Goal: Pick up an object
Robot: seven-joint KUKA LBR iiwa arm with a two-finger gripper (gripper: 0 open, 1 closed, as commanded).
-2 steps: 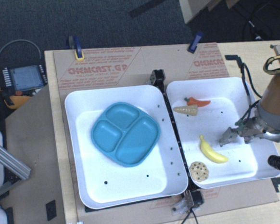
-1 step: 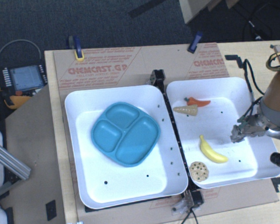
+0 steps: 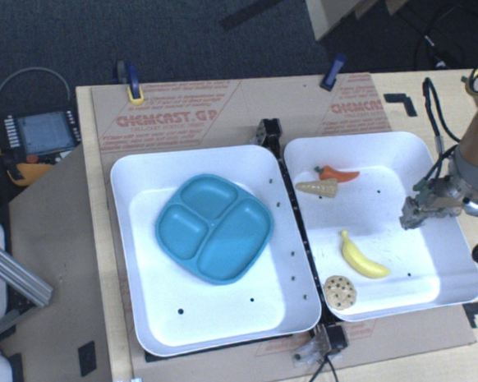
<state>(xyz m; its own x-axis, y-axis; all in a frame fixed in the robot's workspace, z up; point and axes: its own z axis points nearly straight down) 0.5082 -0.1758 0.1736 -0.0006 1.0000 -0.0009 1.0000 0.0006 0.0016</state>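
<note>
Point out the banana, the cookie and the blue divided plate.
banana [image 3: 364, 258], camera view, middle of its curved body
cookie [image 3: 339, 291], camera view, centre of its speckled face
blue divided plate [image 3: 231, 246], camera view, floor of its largest compartment

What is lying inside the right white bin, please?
The right bin holds a banana, a cookie, an ice-cream cone and a carrot. The gripper hangs over its right side, covering some floor.

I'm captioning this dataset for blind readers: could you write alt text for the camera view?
A robot gripper hangs over the right white bin, which holds a toy banana, a cookie, a carrot and an ice-cream cone. The left bin holds a blue divided plate; both bins sit on a cardboard-topped bench.
</note>
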